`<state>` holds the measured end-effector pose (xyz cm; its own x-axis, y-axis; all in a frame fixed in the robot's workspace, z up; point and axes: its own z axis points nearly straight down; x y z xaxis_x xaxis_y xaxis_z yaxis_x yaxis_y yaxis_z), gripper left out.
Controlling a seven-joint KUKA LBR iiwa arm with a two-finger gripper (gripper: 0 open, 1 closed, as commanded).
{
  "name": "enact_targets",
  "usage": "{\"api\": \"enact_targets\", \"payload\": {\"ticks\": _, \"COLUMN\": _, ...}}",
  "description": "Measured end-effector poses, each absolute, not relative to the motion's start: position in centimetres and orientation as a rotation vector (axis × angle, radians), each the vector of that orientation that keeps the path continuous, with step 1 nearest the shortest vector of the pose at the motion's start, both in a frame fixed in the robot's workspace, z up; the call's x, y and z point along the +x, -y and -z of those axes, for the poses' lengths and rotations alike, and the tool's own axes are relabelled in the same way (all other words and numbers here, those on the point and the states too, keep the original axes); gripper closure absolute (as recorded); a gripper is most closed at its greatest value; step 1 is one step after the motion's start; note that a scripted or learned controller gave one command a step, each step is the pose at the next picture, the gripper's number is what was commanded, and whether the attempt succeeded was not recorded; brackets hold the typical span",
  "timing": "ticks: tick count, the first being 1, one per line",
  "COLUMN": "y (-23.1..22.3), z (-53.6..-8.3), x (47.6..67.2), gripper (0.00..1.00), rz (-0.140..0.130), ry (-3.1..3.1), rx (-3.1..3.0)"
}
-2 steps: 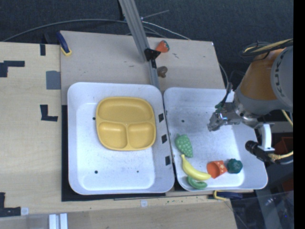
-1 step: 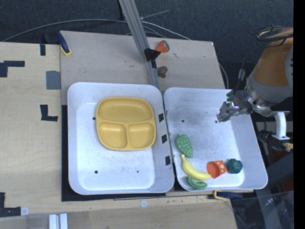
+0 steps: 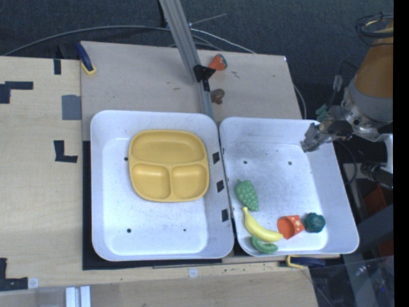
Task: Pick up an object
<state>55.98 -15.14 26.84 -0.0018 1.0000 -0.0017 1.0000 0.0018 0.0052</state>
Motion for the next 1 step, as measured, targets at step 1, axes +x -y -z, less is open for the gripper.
{"api": "enact_targets", "payload": {"ticks": 1, "y": 9.72, "z": -27.09, "x": 55.10, "gripper": 1.00, "rz": -0.001, "ry": -2.229, "rx": 2.215}}
